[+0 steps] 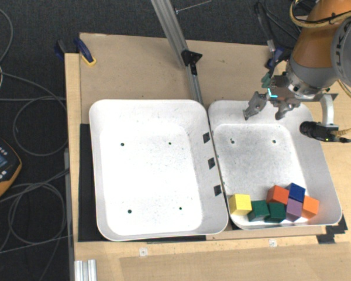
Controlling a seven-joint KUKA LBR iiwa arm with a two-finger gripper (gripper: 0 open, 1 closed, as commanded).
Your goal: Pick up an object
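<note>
Camera view: spread, empty-fingered pincer [268, 105] is hovering over the right bin's [251, 151] far rim, with clustered coloured blocks [275, 204] lying well apart at its near edge.

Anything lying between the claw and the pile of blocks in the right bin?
No. In the camera view, bare white bin floor separates the claw from the blocks clustered at the near edge.

High slanted view over both bins [105, 122]
</note>
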